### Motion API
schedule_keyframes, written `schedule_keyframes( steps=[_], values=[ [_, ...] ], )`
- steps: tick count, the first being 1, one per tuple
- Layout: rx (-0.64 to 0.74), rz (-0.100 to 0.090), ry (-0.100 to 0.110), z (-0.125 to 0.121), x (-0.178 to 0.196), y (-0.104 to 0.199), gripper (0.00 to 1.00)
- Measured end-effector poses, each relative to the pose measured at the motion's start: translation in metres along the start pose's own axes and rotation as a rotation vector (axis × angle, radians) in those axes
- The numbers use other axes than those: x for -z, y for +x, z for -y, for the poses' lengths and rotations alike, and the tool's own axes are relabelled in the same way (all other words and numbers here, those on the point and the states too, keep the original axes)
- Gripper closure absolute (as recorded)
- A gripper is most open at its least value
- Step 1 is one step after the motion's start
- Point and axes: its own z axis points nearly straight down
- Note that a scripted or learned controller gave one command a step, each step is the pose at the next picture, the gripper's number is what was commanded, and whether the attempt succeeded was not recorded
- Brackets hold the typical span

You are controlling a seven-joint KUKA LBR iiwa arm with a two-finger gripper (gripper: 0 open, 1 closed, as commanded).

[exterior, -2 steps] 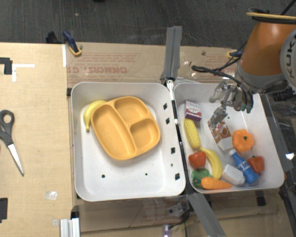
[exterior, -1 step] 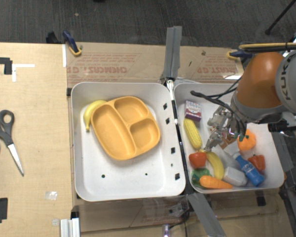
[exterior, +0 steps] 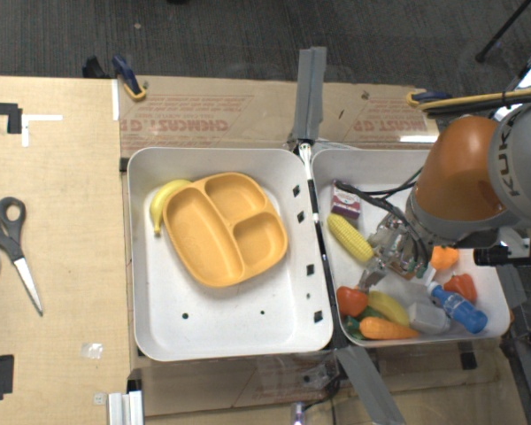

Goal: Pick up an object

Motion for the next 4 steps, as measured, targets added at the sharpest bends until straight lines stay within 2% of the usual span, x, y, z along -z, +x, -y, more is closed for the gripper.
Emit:
schedule_keyframes(
  steps=[1,2,3,4],
  values=[
    [-0.059,0.007,0.002,0.032,0.001,0.044,0.0],
    [-0.218,0.001,0.002,0.025,0.0,-0.053,0.0],
    [-0.016,0.0,0.001,0.093,0.0,-0.004,0.0],
    [-0.06,0.002,0.0,0.016,0.001,-0.062,0.0]
  ],
)
